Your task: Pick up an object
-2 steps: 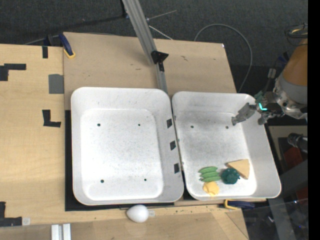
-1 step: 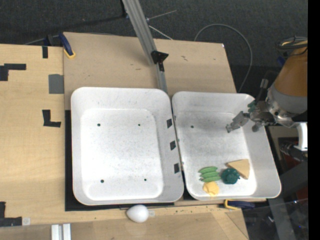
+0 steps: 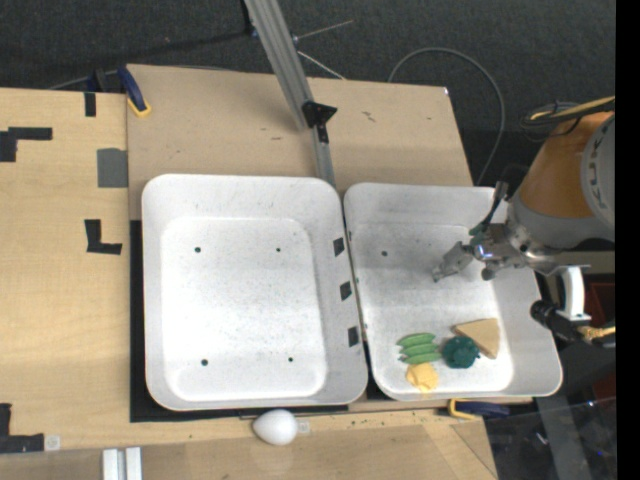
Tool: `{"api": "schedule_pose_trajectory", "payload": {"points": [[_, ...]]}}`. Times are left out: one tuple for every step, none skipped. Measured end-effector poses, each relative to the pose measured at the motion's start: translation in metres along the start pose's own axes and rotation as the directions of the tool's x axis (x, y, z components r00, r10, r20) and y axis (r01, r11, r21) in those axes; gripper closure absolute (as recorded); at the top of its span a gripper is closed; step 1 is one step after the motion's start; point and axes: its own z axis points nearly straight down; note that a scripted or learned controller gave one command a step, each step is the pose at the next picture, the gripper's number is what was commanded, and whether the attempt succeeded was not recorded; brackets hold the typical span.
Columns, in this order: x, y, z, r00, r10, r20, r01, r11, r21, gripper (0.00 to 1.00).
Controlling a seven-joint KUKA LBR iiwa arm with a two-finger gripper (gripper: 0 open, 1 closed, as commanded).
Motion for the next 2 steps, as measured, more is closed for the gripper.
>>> {"api": "schedule_pose_trajectory", "payload": {"points": [[0.000, 0.000, 0.039, 1.000, 0.000, 0.003, 0.000, 1.000, -0.007, 0.00], [0.001, 0.001, 0.028, 1.000, -0.001, 0.002, 0.001, 1.000, -0.007, 1.00]]}}
